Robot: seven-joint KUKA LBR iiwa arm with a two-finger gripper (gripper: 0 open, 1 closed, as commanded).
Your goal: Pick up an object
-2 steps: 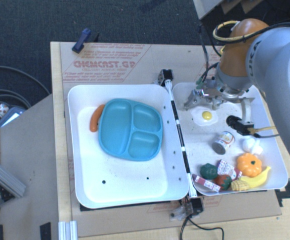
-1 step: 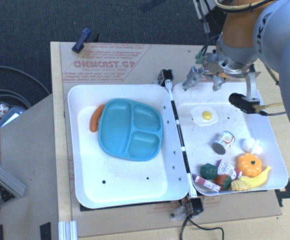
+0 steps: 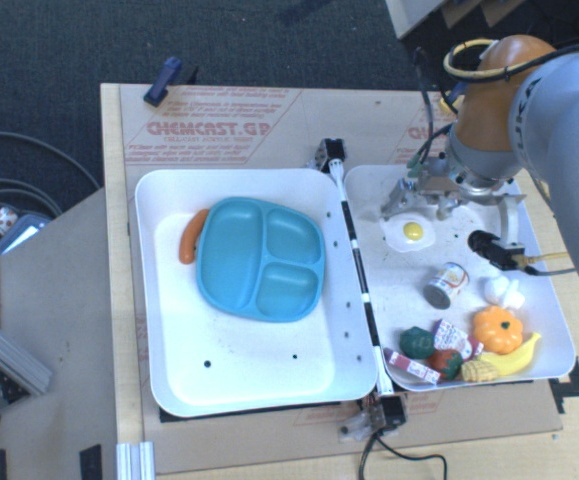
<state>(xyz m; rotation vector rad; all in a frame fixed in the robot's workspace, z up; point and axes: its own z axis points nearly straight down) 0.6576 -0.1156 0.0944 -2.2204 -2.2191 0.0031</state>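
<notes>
Claw (image 3: 421,200) above fried egg (image 3: 410,234), grip state unclear; small can (image 3: 445,284) lies tilted, long axis diagonal.

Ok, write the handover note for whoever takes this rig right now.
Gripper: low over the far end of the right bin, just above the fried egg toy; nothing visibly held, finger state unclear.
Right bin also holds: small can, white egg-like object, orange pumpkin, banana, corn, green vegetable.
Left bin: blue divided plate, orange sausage-like toy beside it.
Done: nothing lifted.
Left: grasp and lift one object.
</notes>
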